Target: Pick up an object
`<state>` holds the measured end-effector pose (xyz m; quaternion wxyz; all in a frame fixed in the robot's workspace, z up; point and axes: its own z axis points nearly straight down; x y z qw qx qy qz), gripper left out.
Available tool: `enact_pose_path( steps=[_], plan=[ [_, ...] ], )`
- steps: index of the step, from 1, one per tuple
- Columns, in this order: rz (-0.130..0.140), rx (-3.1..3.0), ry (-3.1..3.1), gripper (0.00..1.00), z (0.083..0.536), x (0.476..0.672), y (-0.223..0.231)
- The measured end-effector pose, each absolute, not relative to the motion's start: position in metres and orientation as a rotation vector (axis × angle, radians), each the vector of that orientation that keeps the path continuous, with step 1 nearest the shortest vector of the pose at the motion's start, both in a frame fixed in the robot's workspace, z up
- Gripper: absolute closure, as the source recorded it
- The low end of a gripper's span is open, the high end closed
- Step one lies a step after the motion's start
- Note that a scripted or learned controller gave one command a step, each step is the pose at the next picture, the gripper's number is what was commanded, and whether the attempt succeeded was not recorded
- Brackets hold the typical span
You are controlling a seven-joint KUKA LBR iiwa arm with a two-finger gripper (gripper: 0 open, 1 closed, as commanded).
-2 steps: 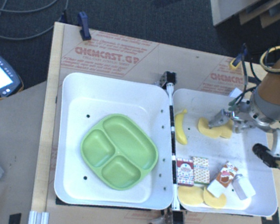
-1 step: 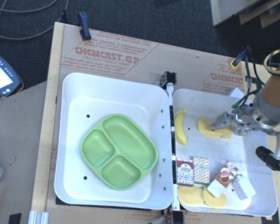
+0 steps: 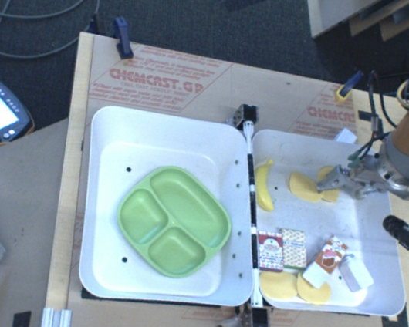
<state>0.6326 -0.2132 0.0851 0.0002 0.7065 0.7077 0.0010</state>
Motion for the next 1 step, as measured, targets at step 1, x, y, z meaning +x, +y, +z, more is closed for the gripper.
enact_pose_path(
  steps=[1],
  plan=[
    [0.002, 2.217, 2.221, 0.0, 0.0853, 0.6672, -0.1942]
  ],
)
